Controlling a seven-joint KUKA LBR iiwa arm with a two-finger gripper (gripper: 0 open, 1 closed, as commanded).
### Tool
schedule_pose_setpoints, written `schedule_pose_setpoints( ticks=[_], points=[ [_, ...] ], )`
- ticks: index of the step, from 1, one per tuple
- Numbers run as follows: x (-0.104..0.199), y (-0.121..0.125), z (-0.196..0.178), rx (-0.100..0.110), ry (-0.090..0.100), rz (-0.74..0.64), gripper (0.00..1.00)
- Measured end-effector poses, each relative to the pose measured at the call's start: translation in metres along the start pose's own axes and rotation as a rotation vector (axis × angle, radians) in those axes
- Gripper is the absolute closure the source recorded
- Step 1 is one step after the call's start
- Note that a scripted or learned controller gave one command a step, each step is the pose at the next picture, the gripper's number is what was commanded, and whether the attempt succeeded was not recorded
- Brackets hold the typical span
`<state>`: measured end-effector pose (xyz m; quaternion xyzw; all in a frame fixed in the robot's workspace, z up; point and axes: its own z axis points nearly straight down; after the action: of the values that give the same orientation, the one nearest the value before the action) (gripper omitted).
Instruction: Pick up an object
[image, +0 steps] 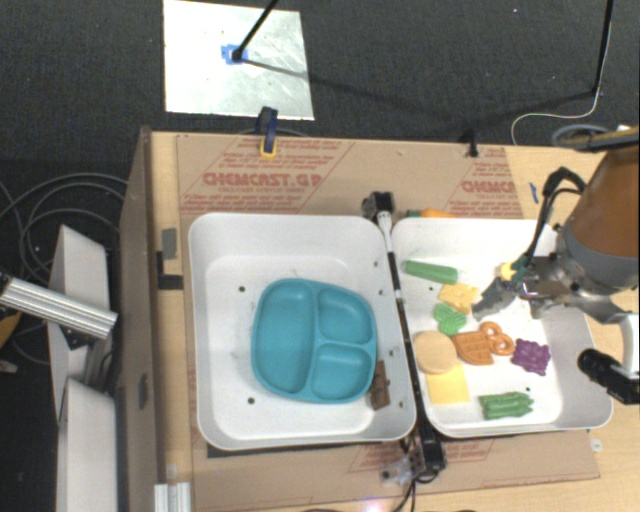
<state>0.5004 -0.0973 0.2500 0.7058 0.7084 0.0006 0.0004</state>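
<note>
Camera view, looking down on both bins. My gripper (497, 293) hangs over the right bin (575, 405), w/ the arm (610, 225) entering from the right edge. From this angle I cannot tell whether my hand is released or clenched; nothing is seen held in it. Its dark tip sits just beside the yellow piece (459, 296), on that piece's right, and just above the orange pretzel-shaped piece (495, 337); contact w/ either cannot be judged.

Task items, all in the right bin: a long green piece (431, 270) lies toward the far-left part of the bin, long axis running left–right, slightly tilted, right end a little nearer. The yellow piece lies just near of it. A small green piece (450, 319) sits near of the yellow one. A round tan piece (434, 352) rests against the left wall area, touching a brown-orange piece (472, 349) on its right. A flat pale-yellow square (448, 385) lies just near of the tan one. A purple piece (531, 356) lies right of the pretzel shape. A green bumpy piece (505, 404) lies near the bin's near edge, long axis left–right.

Left bin (215, 300): a teal divided plate (313, 340) lies flat in the middle.
</note>
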Motion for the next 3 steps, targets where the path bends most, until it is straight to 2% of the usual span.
schedule_pose_setpoints(
  ticks=[1, 2, 3],
  points=[
    [-0.020, -0.003, 0.158, 0.007, 0.001, 0.007, 0.00],
    [-0.037, 0.099, 0.161, -0.012, -0.005, -0.002, 0.00],
    [0.003, 0.073, 0.164, -0.003, 0.000, -0.002, 0.00]
  ],
)
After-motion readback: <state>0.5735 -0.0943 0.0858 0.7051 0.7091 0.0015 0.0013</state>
